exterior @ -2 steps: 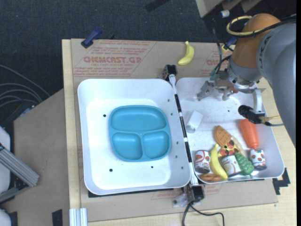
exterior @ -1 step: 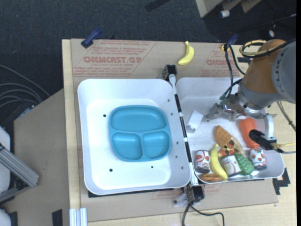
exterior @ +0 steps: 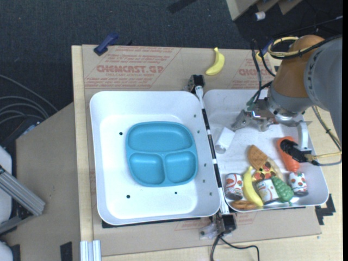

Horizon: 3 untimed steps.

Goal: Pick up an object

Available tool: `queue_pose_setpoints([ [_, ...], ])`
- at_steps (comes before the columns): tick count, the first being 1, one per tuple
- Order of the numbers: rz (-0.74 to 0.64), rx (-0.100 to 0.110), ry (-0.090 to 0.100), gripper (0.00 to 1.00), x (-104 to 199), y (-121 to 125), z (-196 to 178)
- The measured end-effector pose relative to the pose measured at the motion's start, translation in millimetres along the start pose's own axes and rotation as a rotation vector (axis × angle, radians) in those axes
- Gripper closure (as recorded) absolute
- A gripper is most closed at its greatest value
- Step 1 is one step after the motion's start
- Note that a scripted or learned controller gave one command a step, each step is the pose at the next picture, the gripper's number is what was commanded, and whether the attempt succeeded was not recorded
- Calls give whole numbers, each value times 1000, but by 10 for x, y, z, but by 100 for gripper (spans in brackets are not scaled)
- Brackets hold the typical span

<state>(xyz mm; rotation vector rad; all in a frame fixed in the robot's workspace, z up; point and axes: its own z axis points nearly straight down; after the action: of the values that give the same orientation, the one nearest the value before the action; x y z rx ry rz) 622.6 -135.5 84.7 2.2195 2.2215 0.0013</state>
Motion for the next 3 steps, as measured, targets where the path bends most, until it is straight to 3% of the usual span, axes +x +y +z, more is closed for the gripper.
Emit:
queue_pose_setpoints([
  [1,0,-3,-1,100,-1,5,-102],
  [2,0,-2,-1,0,-2,4,-100],
  [3,1,0,0,0,-160,107,1],
])
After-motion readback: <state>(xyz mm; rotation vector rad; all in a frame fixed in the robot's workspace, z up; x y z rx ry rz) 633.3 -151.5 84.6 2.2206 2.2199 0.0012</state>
